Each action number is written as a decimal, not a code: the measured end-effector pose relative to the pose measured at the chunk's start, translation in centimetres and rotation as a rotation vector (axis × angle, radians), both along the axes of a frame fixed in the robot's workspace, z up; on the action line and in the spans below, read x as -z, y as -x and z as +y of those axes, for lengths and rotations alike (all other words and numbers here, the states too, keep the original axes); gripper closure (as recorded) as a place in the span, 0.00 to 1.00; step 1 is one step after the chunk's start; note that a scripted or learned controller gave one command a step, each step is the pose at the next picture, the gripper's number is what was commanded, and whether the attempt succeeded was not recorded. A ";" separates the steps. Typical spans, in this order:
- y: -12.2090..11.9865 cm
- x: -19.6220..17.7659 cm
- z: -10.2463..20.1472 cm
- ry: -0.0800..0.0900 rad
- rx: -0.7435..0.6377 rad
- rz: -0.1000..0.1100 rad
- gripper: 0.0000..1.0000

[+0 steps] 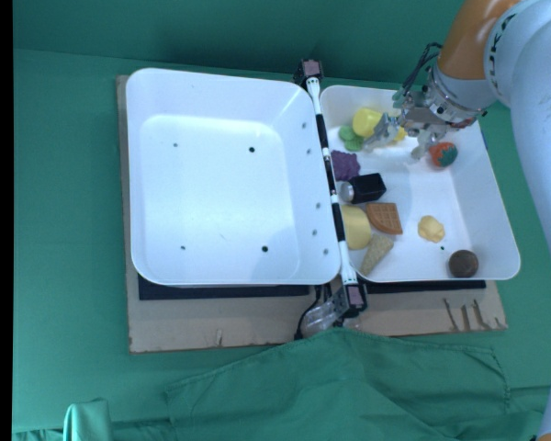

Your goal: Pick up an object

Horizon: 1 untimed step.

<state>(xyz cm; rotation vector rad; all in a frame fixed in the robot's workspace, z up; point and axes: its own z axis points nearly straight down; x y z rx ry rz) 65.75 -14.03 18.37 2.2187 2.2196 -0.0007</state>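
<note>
1. A green-covered counter (64,200) carries a flat brown cardboard sheet (211,333), and on that sheet two shallow white bins sit side by side.
2. The grey arm (542,154), with an orange band (477,12) above its wrist, reaches in from the right and bends down over the far end of the right bin.
3. The left bin (220,177) is the larger-looking one, with a few small dark dots on its floor.
4. The right bin (482,214) holds a scatter of small toy objects.
5. The end effector (413,134) hangs over the right bin's far end; whether it is wide, narrow or holding anything cannot be told.
6. A yellow object (365,120) lies just beside the end effector, with a green piece (351,139) touching it.
7. A red and green ball (444,154) lies near the end effector on its right.
8. Along the divider lie a purple grape cluster (345,163), a black block (368,187), a pale yellow round piece (354,227), an orange waffle square (384,217) and a tan cone (376,252).
9. A small yellow lump (431,229) and a brown ball (463,263) lie toward the near right corner.
</note>
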 end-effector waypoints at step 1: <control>-0.1 -1.6 -0.2 0.004 0.005 -0.012 1.00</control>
